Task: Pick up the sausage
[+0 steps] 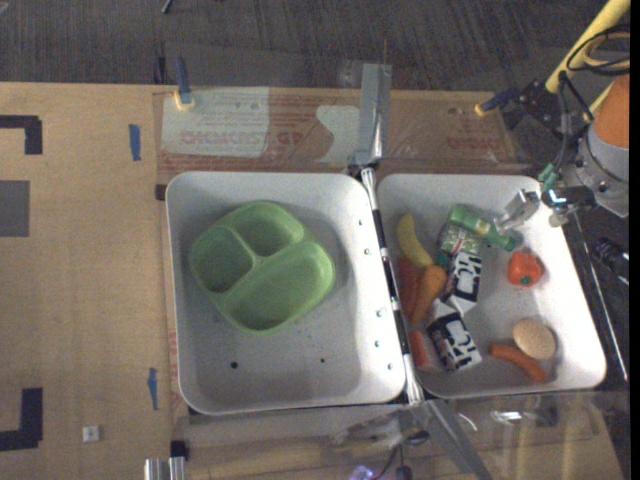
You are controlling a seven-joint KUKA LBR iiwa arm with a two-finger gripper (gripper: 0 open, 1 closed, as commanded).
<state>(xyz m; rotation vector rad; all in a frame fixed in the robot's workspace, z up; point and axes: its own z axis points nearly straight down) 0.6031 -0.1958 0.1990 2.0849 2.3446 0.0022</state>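
my gripper (pixel 522 208) hangs over the right bin (pixel 590 368) (jaws, can't tell) on a plywood bench (pixel 80 268) with dark carpet (pixel 300 18) behind, sausage (pixel 518 361) at the near corner beside a bun (pixel 534 339)

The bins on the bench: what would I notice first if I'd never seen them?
Probably the big green plate with three sections, alone in the left bin. Then the right bin, crowded with toy food: a yellow banana, an orange sausage near the front right corner, a red pepper. The gripper hovers over its far side.
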